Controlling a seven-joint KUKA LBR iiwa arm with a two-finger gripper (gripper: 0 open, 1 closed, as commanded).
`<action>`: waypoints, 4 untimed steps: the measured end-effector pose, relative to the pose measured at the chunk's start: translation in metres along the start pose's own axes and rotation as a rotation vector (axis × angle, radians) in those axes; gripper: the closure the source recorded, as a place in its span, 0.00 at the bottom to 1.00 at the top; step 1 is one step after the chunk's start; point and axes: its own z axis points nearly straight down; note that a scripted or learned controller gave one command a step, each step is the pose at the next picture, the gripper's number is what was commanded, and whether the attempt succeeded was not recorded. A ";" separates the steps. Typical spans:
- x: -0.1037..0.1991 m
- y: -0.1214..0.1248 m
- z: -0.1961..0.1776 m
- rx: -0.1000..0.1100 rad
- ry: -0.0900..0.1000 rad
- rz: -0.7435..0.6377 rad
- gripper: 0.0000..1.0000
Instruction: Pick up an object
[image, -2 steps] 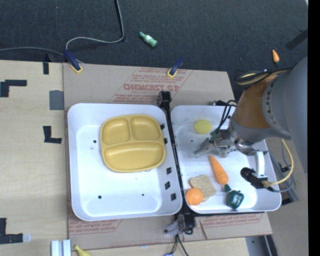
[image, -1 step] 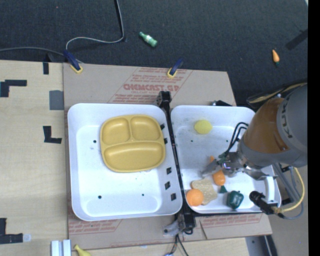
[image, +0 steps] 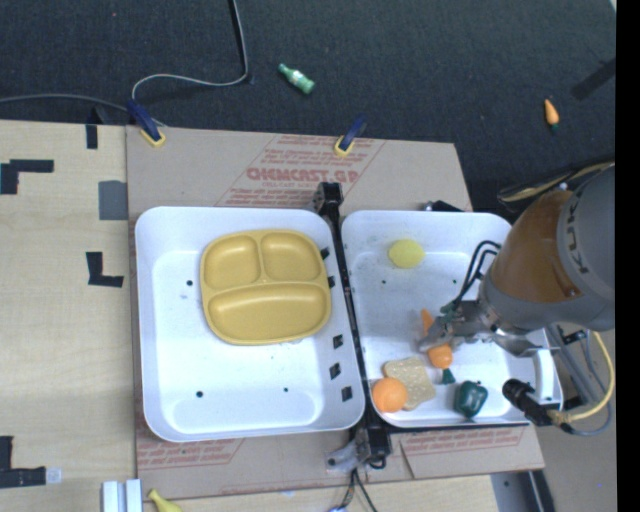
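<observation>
Item: small orange piece (image: 440, 355), right bin (image: 440, 228). It lay just below my jaws (image: 452, 322) (grip state: I couldn't tell), toward the bin's near wall

I note the right bin's (image: 372, 225) near corner crowded: bread slice (image: 412, 374), orange ball (image: 390, 396), green object (image: 469, 399). Its far half is open except the yellow disc (image: 406, 253).

A thick robot arm (image: 560, 265) with a grey rounded casing and a broad orange band above the wrist. A black cable loops beside the band. Its gripper (image: 455, 322) is small, dark grey metal, over the right white bin (image: 440, 228).
</observation>
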 end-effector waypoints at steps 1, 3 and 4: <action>0.068 -0.018 -0.088 0.005 0.004 -0.003 1.00; 0.150 -0.023 -0.166 0.005 0.002 -0.002 1.00; 0.201 -0.022 -0.161 0.006 0.003 -0.003 1.00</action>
